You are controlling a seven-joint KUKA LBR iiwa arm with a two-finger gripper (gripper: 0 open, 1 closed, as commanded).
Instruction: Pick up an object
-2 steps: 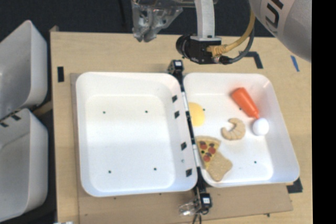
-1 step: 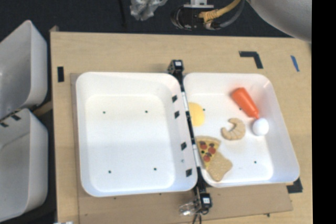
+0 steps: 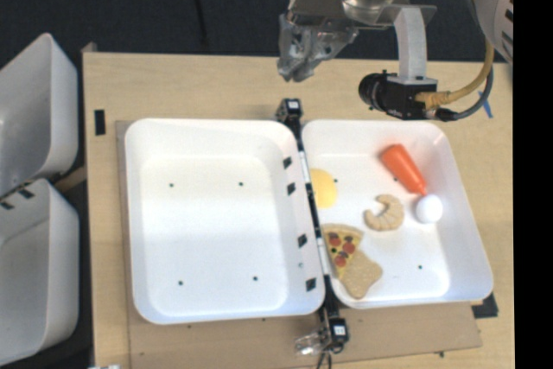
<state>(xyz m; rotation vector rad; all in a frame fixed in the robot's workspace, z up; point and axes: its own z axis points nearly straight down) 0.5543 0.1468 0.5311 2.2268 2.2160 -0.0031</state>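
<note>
My gripper [image 3: 298, 67] hangs high over the bench's far edge, above the divider between the two bins, with nothing between its fingers. In the right bin [image 3: 458, 264] lie an orange carrot [image 3: 403, 167], a white egg [image 3: 428, 209], a tan croissant [image 3: 385, 213], a yellow round piece [image 3: 323, 187] against the left wall, a pizza slice [image 3: 341, 244] and a toast-shaped piece [image 3: 359, 276]. All of them sit well below and to the right of the gripper.
The left bin [image 3: 207, 220] stands beside the right one, joined by black clips along the divider [image 3: 303, 203]. White containers [image 3: 34, 186] stand off the bench at the left.
</note>
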